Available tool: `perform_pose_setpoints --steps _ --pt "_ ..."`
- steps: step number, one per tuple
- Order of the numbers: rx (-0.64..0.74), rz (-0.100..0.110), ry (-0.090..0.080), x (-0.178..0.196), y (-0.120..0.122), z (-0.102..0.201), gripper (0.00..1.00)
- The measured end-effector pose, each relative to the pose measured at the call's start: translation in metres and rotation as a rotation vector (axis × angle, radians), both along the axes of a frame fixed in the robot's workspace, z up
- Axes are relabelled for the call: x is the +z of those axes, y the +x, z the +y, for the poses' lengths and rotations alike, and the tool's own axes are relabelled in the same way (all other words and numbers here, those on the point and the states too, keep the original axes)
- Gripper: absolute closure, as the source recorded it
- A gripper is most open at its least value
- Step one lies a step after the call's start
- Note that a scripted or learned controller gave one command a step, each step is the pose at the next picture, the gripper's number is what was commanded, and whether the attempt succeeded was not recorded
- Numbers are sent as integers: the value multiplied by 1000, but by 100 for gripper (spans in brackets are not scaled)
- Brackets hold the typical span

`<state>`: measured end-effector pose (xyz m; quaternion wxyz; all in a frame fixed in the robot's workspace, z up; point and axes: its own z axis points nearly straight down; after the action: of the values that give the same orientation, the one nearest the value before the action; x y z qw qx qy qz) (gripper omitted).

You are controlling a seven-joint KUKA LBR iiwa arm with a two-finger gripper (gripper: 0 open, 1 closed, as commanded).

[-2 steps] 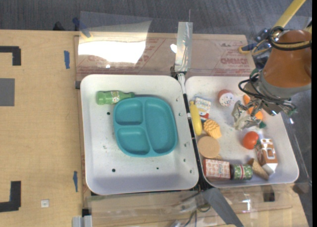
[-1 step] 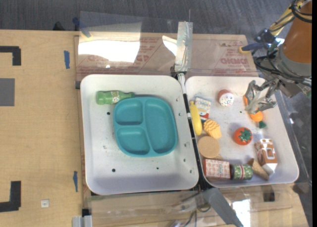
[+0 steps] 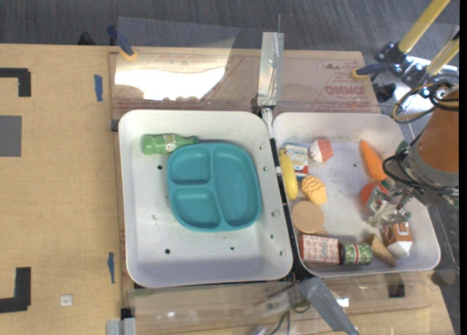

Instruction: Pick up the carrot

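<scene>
A: Bench is tan board; grey carpet behind it. Two white bins side by side, left bin (image 3: 139, 253) and right bin (image 3: 427, 257).

B: Carrot?

A: Carrot (image 3: 371, 160) is in the right bin, upper right part. Orange, tapered, lying at a slant. Lower end runs down toward the gripper.

B: Gripper state?

A: Gripper (image 3: 387, 209) hangs low over the right side of that bin, just below the carrot. Metal parts and cables blur together there, so open or clenched, I cannot tell. Another small orange-red piece (image 3: 367, 193) sits right against it; can't identify it.

B: What's crowding it?

A: A small brown-and-white carton (image 3: 399, 237) just below the gripper. Along the bin's front: a red-labelled can (image 3: 321, 249) lying on its side, a green can (image 3: 357, 254) beside it. Mid-bin: tan round disc (image 3: 307, 217), orange ridged piece (image 3: 315, 190), yellow banana (image 3: 289, 176) along the left wall, small white-and-red package (image 3: 319, 150) above.

B: Left bin?

A: Teal divided plate (image 3: 215, 185), and a green bottle (image 3: 168, 142) touching its top-left corner.
</scene>
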<state>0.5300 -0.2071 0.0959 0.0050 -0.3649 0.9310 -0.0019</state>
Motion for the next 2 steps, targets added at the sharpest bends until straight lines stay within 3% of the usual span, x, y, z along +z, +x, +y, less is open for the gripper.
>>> perform_pose_setpoints --steps 1,2 --pt "-222 -9 -2 168 -1 9 100" --pt "-68 -7 -4 290 28 -16 100"
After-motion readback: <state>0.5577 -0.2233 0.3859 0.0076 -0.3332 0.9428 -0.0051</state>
